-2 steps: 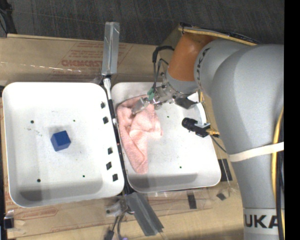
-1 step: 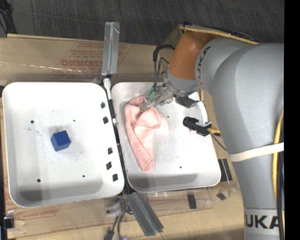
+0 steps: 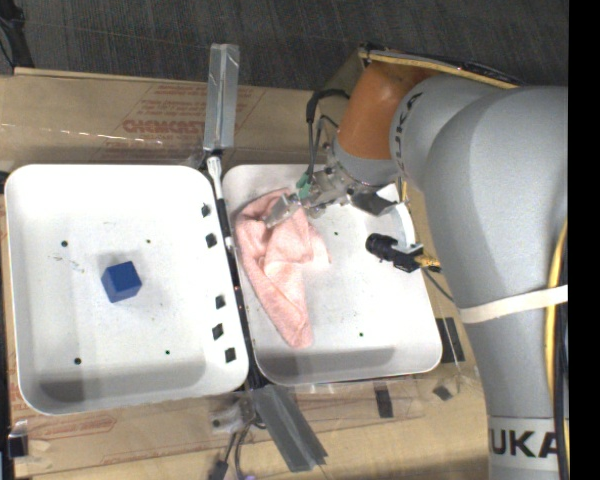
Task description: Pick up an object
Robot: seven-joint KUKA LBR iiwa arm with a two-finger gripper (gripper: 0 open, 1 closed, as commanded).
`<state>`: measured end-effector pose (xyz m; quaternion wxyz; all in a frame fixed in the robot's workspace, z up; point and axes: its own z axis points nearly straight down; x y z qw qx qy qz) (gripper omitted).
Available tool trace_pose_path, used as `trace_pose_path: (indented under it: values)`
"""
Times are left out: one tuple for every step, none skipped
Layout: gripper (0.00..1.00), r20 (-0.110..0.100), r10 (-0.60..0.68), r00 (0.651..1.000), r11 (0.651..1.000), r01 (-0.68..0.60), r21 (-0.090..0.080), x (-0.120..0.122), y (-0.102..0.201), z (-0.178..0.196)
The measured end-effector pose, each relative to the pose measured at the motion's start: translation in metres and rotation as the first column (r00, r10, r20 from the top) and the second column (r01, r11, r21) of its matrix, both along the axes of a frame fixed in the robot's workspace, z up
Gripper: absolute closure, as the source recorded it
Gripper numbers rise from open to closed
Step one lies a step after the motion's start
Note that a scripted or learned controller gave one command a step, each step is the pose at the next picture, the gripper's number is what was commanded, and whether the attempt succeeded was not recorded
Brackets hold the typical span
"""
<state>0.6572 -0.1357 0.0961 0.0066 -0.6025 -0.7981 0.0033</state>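
Obs: a crumpled pink terry cloth [image 3: 280, 263] is lying in the right-hand shallow white plastic bin [image 3: 380, 353], occupying its left half. It is running from near the bin's far-left corner down towards the middle of the near side, with its long left edge lying close along the wall next to the other bin. The upper end is bunching into a raised fold.

The two-finger gripper [image 3: 292, 200] is sitting right at that upper fold, angling down and to the left and overlapping the cloth's top edge. How far it is opening, and whether it is actually gripping the fabric, cannot be told from this slant; no part of the cloth is showing clearly as lifted off the bin floor.

The grey arm [image 3: 480, 188] is reaching in from the right, and its orange band [image 3: 370, 113] is hanging over the far rim of the right bin.

In the left-hand white bin [image 3: 40, 298], a small blue cube [image 3: 121, 280] is resting alone, left of centre and well apart from the cloth.

Both bins are sitting on a brown cardboard sheet [image 3: 100, 118].
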Motion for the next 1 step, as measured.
trace_pose_path:
  values:
    - [1.0, -0.007, 0.002, 1.0, 1.0, -0.002, 0.001, -0.0003, 0.0006, 0.0056]
